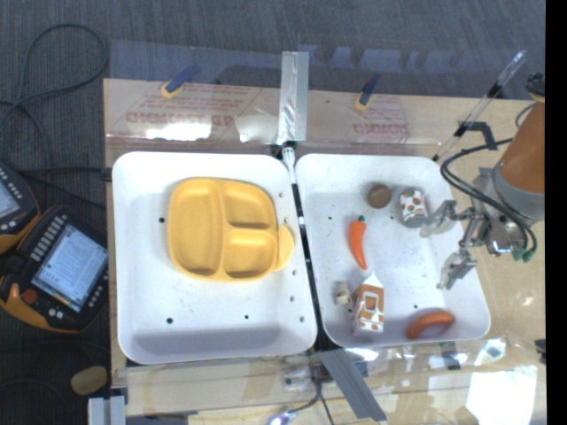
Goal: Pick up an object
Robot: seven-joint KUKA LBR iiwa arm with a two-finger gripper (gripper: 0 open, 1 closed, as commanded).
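Two bins [133, 326]; one yellow tray [223, 228] in the left; right holds one carrot [357, 242], sausage [430, 323], carton [368, 305], ball [379, 196]; tool [449, 242] open, empty, right of carrot, above sausage.

A dark grey carpet [266, 11] covers the floor along the top and left of the frame. A black cable [40, 69] loops over it in the upper left. The bench [133, 96] is light brown wood, and it fills the middle and right. Clear plastic sheeting [204, 118] is spread over its far part, and bright light shines off it. Two small clips, blue and yellow [180, 80] [366, 94], hold the sheeting near the top. A shiny silver strip [292, 96] stands up at the top middle. At the lower left lies a handheld control pad [58, 268] with an orange edge and a lit screen. A small tan lump [89, 380] sits near the bottom left corner.
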